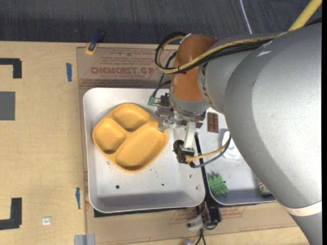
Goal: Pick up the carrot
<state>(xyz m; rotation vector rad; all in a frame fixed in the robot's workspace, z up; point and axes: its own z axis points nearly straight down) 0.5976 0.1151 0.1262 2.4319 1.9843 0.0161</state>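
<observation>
Just beside the yellow plate (pixel 127 137), gripper (pixel 176 120) over the same bin (pixel 148 190).

One camera — fixed above the tan cardboard-topped desk (pixel 41 152), looking down at a slant. Pretty close in: the left shallow white plastic bin (pixel 88 137) sits mid-frame, the right shallow white bin (pixel 240 201) mostly hidden by the big grey robot arm (pixel 276 111) at the right.

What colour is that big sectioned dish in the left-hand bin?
The dish is yellow-orange; the camera view shows it best.
</observation>
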